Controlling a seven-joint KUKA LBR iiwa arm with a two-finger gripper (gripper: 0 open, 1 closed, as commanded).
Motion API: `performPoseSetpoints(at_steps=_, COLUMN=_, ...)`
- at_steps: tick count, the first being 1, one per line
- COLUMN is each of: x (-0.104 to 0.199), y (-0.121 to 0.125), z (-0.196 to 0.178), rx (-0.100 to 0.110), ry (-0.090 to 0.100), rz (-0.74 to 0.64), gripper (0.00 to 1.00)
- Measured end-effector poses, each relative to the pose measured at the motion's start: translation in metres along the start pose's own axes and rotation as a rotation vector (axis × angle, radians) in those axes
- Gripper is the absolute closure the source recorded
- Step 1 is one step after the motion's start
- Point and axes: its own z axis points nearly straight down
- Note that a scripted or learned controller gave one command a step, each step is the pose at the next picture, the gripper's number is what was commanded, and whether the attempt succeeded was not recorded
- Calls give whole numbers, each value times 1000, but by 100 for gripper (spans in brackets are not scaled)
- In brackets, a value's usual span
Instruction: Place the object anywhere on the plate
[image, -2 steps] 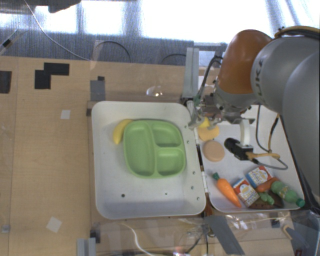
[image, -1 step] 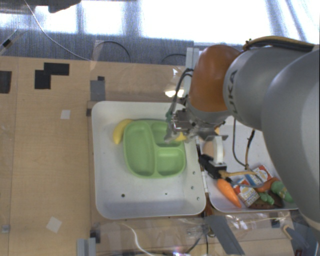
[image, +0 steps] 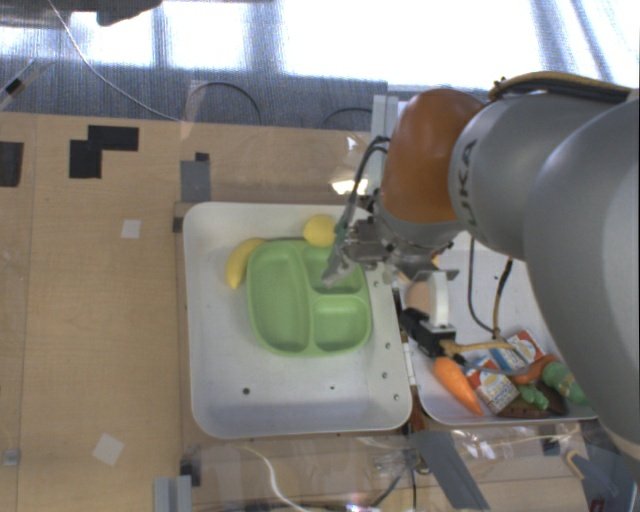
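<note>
A green plate (image: 300, 305) with three compartments lies in the left bin (image: 290, 400). A yellow banana (image: 238, 261) rests against the plate's upper left edge. Just beyond the plate's far rim sits a yellow lemon (image: 318, 230). My gripper (image: 335, 265) hangs low over the plate's upper right compartment, right below the lemon. I see nothing held in it. The wrist and grey arm hide the bin's upper right corner.
The right bin (image: 430, 400) holds an orange carrot (image: 457, 384), a small printed carton (image: 497, 377), and some green and dark items (image: 545, 392) at its near end. The arm covers most of that bin.
</note>
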Motion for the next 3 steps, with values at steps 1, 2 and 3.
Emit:
performPoseSetpoints(at_steps=1, x=1, y=1, z=-11, rx=-3, ry=2, rz=-1, gripper=100)
performPoseSetpoints(at_steps=2, x=-35, y=-45, z=-68, rx=-5, ry=-1, rz=-244, gripper=100)
performPoseSetpoints(at_steps=3, x=-106, y=7, z=-205, rx=-7, ry=-5, rz=-621, gripper=100)
